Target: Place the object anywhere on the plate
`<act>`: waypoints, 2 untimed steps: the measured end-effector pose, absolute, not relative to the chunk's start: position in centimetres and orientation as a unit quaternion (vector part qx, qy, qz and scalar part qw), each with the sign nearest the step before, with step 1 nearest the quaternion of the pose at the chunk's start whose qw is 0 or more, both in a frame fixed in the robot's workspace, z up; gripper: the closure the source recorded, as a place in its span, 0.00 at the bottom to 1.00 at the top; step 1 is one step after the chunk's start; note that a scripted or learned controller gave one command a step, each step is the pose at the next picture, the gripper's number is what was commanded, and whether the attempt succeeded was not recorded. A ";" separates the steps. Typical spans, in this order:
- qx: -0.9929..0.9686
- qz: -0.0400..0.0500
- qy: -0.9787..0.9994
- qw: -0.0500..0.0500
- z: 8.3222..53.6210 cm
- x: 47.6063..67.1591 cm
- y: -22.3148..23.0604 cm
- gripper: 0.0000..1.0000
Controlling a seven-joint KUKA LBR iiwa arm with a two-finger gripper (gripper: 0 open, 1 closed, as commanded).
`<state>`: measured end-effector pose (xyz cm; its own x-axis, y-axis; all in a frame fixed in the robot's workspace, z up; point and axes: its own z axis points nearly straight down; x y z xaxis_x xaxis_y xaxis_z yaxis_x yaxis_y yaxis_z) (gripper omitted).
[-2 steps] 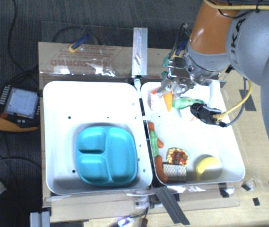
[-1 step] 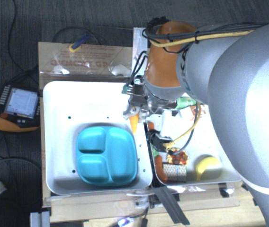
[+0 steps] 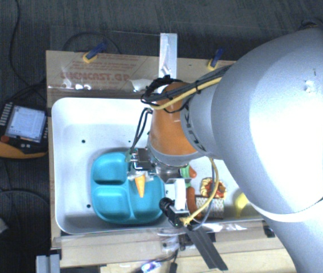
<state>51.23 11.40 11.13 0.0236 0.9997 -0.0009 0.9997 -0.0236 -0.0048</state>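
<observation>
Camera view, taken from above at a slant, is dominated on its right by the grey arm (image 3: 275,124), whose large rounded body covers most of the right bin. An orange band (image 3: 170,132) is seen above the wrist, with black and yellow cables (image 3: 167,92) looped over it. The end effector (image 3: 141,172) is lowered over the left white bin (image 3: 76,129), at the right edge of a blue plate (image 3: 113,192). The plate is divided into compartments and lies in the near half of that bin. A small orange, cone-shaped object (image 3: 140,185) is seen just below the end effector, pointing downward over the right side of the plate; it appears to lie between the fingers, but this cannot be told with certainty, and whether the fingers are spread or closed cannot be told either. To the right of the wrist, in the part of the right bin left uncovered, several small items are crowded together: a red and orange piece (image 3: 191,195), a patterned yellow and brown item (image 3: 214,189) and a yellow item (image 3: 240,202). The bins are carried by a table (image 3: 116,73) with a brown board at its far edge. On the dark floor to the left a handheld control pendant (image 3: 19,127) is laid.
</observation>
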 end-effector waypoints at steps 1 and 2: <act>-0.716 0.003 -0.698 0.000 11.2 51.3 11.2 0.00; -0.662 -0.005 -0.749 -0.009 11.1 50.8 16.3 0.00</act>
